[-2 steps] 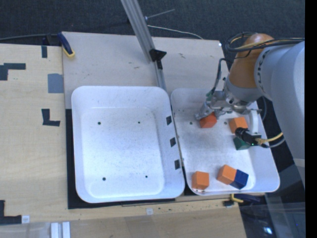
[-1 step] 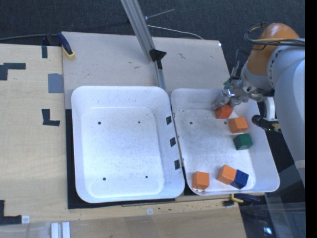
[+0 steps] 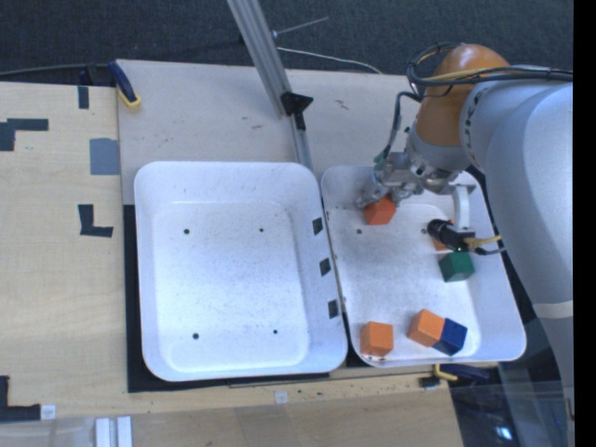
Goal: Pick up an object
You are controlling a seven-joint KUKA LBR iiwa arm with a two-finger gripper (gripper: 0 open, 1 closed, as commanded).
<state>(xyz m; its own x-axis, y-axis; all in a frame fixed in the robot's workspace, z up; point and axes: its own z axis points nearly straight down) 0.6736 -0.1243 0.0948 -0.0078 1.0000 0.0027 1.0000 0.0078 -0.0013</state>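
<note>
In the right bin (image 3: 400,282), near its far wall, the gripper (image 3: 376,196) is low over an orange block (image 3: 380,213), touching it or almost touching. Whether the gripper is open or closed I cannot tell, because the wrist covers this part, so I also cannot tell if the block is gripped. The arm (image 3: 521,156) comes in from the right and covers the right edge of this bin.

Other blocks lie around. A green block (image 3: 456,267) is near the right wall, apart from the gripper. At the near wall a second orange block (image 3: 376,338) lies alone, and a third orange block (image 3: 427,327) touches a blue block (image 3: 453,336).

The left bin (image 3: 233,277) stands just beside the right one, with small black clips (image 3: 325,266) on the edge between them. Both bins are on a pale bench (image 3: 205,110) with dark tape marks (image 3: 90,219) at the left. A metal rail (image 3: 261,49) crosses the bench at a slant. A blue and yellow clamp (image 3: 125,84) lies at the far left corner. Beyond the bench, the floor (image 3: 140,7) is dark.
</note>
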